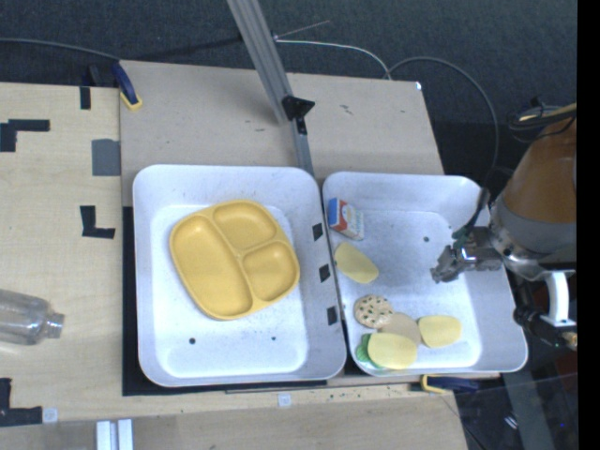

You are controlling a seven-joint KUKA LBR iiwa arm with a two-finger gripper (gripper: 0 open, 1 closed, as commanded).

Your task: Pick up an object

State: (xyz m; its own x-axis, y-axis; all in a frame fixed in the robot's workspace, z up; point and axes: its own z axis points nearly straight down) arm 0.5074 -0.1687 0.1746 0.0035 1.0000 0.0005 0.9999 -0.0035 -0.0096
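Jaws (446,268) over right bin (469,193); cookie (372,309), yellow pieces (439,330) nearby.

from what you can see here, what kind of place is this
Probably a robotics lab test bench: a robot arm reaches over two white bins, one holding a yellow divided plate, the other toy food pieces.
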